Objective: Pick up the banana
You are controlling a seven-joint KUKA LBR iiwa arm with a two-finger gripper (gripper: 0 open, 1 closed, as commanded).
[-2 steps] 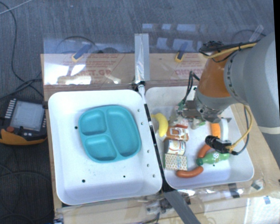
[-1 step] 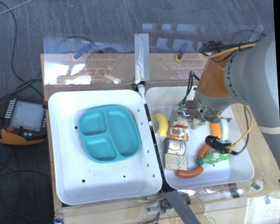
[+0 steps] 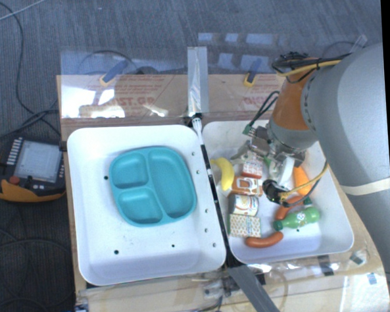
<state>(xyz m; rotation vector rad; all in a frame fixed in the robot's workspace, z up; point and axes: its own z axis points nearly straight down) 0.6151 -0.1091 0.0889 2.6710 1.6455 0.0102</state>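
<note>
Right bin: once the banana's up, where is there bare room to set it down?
The right bin is crowded: banana, packets, green bottle and sausage fill it under the gripper. The left bin has bare floor around the blue tray, widest along its near edge.

The arm (image 3: 351, 116) runs out of the picture at the right edge, and its grey bulk covers the far right corner of the right bin (image 3: 332, 242). The end effector (image 3: 269, 155) hangs low among the toy food, its fingers lost in the clutter. The banana (image 3: 225, 173) shows only partly, its right side behind a small carton (image 3: 250, 170). The carton's print is too small to read.
</note>
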